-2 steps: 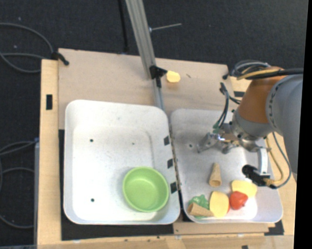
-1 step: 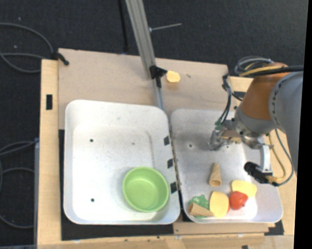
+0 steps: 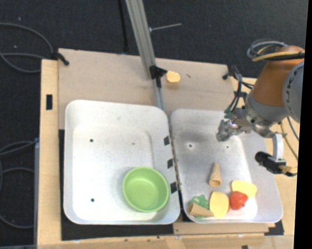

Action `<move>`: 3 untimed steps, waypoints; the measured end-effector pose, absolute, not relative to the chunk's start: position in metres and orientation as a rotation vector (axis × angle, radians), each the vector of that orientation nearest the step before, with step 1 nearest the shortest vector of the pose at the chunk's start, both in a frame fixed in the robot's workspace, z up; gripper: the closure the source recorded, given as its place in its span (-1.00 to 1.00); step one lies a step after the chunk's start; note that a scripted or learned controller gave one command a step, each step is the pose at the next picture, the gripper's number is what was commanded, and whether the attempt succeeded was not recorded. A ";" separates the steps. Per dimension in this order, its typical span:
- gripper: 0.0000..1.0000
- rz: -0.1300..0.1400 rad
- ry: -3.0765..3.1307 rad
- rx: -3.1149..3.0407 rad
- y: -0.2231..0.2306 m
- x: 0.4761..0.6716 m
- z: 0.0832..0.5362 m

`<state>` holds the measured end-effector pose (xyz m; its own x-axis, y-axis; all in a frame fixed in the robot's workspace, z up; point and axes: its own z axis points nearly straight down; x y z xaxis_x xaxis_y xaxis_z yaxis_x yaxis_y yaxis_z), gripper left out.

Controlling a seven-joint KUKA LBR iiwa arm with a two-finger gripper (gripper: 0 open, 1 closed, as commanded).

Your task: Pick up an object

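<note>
— Objects for picking: where do they sit against the pincer (image 3: pixel 224 132)?
— It hangs over the right bin's (image 3: pixel 198 130) far half; whether it's clenched, I cannot tell. A cone (image 3: pixel 215 175) lies nearer the front, then a red piece (image 3: pixel 238 200) between yellow ones (image 3: pixel 219 203).
— And leftward?
— A green bowl (image 3: pixel 145 188) in the left bin (image 3: pixel 103 128).

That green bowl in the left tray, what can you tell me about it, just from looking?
The green bowl is round, light lime green, smooth and plain, plastic by the look of it. It sits upright, its open mouth facing up, with nothing visible inside. It rests on the floor of the left white bin, in the near corner beside the divide between the bins. No other object touches it, and the gripper is far off, over the right bin.
</note>
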<state>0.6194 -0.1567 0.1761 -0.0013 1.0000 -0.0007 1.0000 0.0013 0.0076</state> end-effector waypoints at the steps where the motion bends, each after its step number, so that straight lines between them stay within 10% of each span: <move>1: 1.00 0.006 2.221 2.215 -0.158 0.621 0.225; 3: 1.00 0.005 2.231 2.211 -0.040 0.642 0.235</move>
